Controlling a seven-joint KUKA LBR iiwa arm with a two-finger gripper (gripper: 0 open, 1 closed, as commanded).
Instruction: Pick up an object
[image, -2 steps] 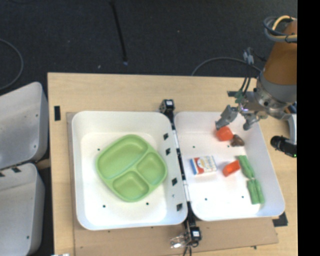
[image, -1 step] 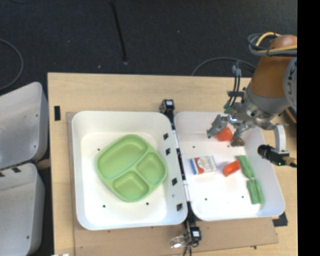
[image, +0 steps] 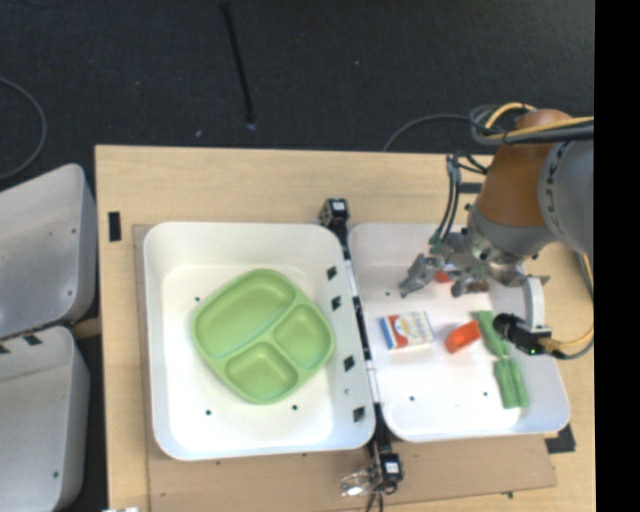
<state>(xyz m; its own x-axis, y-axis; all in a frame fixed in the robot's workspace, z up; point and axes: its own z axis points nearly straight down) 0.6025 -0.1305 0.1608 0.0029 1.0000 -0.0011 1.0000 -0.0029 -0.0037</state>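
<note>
right bin: small box near centre, orange piece, green pieces toward right edge. gripper above far edge, jaws spread, holding nothing. pick-up not yet done.

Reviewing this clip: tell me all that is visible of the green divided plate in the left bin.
The green divided plate is pale lime green and looks like smooth moulded plastic. It has a rounded outline with a raised rim and three compartments: a long one along its upper left and two smaller ones at its lower right. It lies flat, right way up, turned at a slant, near the middle of the left bin, resting on the bin's white floor. Nothing lies in it, and nothing else touches it.
</note>
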